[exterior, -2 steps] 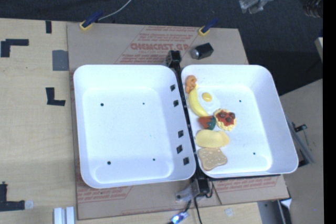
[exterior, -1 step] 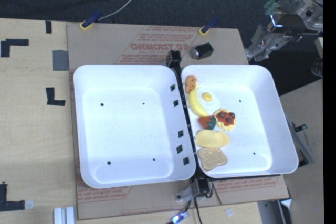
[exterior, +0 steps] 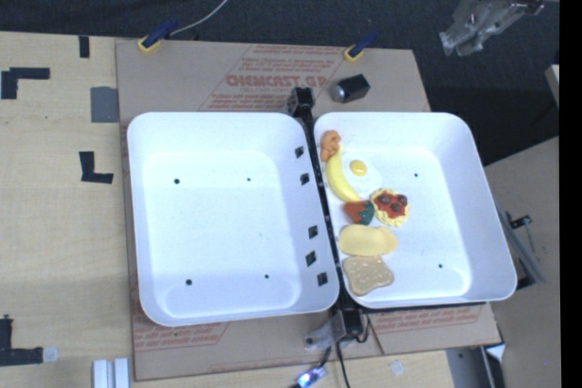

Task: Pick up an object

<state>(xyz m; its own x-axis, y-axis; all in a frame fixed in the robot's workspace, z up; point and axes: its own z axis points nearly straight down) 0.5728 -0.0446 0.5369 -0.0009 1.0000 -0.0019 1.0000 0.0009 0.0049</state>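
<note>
Several toy foods lie along the left side of the right bin: an orange pretzel-like piece, a yellow banana, a fried egg, a small pizza slice with red toppings, a red and green piece, a pale yellow piece and a slice of toast. My gripper hangs at the top right, high above and beyond the right bin's far corner, well away from the foods. Nothing is seen between its fingers.
The left bin lies beside the right one, joined by black clips along the shared edge. Both rest on a cardboard sheet with yellow and blue clamps at its back. A black knob sits behind the right bin.
</note>
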